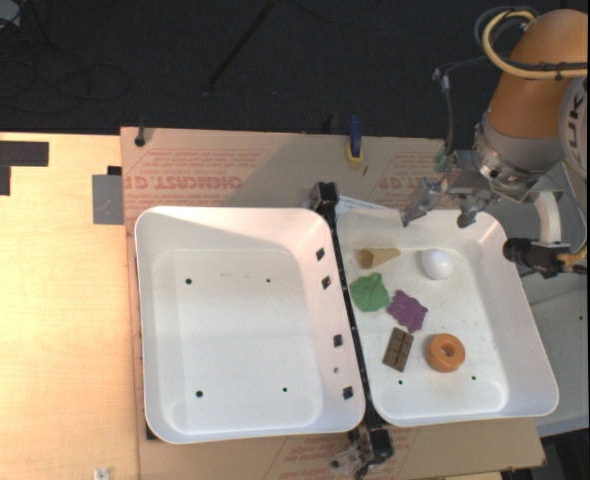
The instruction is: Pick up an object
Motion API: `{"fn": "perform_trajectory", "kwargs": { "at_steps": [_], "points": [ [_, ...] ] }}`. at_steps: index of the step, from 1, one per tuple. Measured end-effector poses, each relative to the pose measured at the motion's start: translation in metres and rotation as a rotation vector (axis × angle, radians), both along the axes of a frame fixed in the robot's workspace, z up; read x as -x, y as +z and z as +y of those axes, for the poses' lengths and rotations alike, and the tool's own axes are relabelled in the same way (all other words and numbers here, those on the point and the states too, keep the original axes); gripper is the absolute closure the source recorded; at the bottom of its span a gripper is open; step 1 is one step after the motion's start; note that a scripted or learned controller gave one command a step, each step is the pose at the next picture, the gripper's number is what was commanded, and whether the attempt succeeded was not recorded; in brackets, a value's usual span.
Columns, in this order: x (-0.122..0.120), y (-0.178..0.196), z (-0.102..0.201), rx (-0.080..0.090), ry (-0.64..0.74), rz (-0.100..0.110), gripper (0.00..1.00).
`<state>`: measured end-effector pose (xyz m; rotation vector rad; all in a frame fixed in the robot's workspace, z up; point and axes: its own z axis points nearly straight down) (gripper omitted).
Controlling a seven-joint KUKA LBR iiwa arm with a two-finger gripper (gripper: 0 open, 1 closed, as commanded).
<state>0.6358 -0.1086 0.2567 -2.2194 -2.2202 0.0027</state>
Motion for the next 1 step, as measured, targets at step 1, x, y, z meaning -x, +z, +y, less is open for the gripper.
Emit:
{"fn": "perform_trajectory", "kwargs": {
  "at_steps": [1],
  "points": [
    [-0.0001,0.0095,-0.0001,-0.001,0.002,0.001,1.00]
  ]
}}
